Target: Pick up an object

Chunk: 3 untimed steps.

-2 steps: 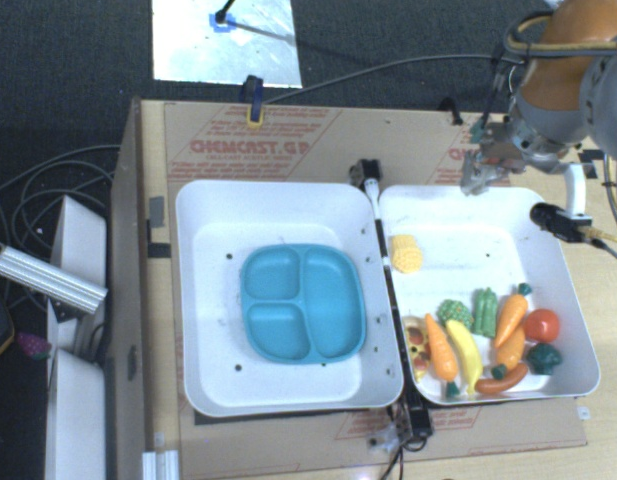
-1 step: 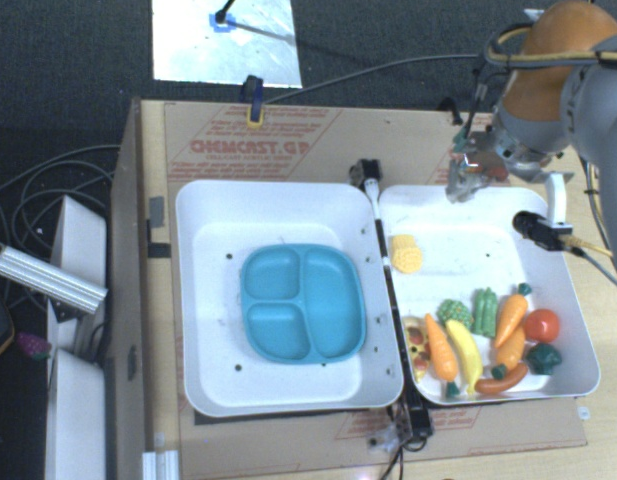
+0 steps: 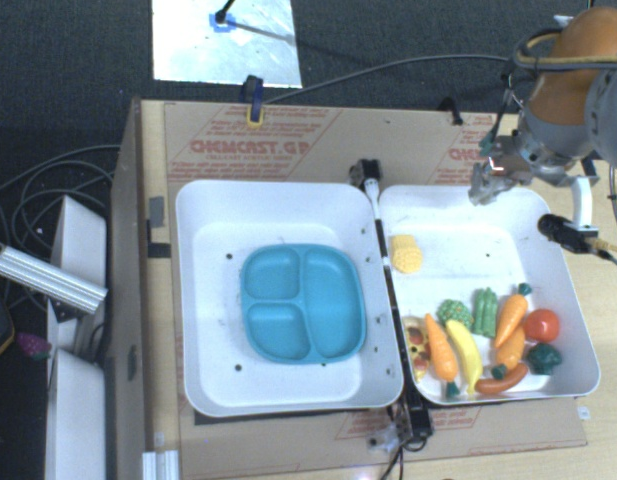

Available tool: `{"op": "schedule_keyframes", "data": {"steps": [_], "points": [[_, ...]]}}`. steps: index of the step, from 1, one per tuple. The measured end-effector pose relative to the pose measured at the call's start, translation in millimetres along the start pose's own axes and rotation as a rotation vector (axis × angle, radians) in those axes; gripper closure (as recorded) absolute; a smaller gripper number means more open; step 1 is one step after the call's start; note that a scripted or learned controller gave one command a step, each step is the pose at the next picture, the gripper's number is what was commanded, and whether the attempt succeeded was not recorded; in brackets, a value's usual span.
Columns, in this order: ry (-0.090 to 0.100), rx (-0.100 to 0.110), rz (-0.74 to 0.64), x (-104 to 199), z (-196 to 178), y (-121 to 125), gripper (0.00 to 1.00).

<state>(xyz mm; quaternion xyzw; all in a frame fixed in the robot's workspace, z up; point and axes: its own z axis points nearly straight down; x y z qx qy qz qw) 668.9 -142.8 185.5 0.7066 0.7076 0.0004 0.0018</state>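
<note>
Overhead, the gripper [image 3: 485, 190] hangs at the right bin's [image 3: 458, 230] far rim; whether it is released or clenched I cannot tell. Nearest below-left lies the corn [image 3: 406, 254], alone, long axis running away from the camera.

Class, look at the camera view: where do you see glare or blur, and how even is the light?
Camera view: glare on the foil sheet at top; light across both bins is even, shadows soft; the gripper looks slightly blurred; the toy food stays sharp.
</note>
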Motion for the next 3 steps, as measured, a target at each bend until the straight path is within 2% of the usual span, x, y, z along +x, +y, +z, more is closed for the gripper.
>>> {"op": "schedule_keyframes", "data": {"steps": [1, 2, 3], "points": [[0.0, 0.0, 0.001, -40, 7, 0, 1.0], [0.0, -0.001, 0.0, -37, -18, -20, 1.0], [0.001, 0.001, 0.0, -23, -22, -44, 1.0]]}}
